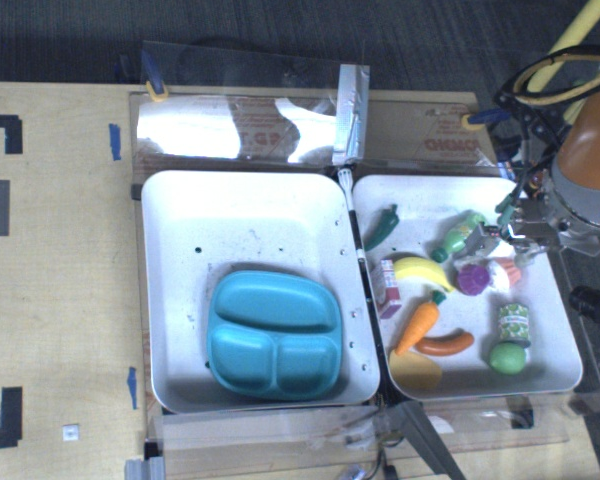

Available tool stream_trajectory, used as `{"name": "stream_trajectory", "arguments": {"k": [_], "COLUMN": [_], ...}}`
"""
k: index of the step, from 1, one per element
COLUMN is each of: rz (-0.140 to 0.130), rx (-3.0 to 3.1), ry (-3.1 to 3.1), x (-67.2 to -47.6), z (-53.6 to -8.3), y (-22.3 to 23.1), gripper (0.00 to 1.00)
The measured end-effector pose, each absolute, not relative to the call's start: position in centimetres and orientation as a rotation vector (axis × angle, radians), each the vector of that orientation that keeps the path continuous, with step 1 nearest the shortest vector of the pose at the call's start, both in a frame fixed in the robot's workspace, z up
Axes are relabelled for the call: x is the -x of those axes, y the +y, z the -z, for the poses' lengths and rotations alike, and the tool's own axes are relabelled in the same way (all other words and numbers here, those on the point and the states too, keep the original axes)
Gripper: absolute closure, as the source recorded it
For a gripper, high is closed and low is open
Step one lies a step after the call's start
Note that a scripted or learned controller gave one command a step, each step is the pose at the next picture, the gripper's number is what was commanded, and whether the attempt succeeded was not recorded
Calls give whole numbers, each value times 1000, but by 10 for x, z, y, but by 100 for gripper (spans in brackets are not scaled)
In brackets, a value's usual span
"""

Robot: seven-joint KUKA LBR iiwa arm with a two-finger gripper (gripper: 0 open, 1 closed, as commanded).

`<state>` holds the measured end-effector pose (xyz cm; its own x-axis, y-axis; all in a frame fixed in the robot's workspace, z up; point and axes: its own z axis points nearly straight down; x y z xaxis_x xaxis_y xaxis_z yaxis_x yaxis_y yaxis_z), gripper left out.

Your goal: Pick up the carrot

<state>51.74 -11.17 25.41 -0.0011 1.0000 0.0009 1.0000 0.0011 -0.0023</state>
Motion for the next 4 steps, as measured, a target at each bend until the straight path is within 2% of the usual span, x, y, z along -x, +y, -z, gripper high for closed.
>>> {"name": "stream_trajectory", "arguments": {"k": [1,2,3,4], "rz": [-4,3,8,8], "rx": [2130,2134,2137,2203], "ry": [-2304,-2310,-2313,-2245], "x": [-478,-480,-482,-523], "z": [-183,-89,-99,-224], "y": [-58,-104,-104,-47], "gripper": [0,0,100,100]}}
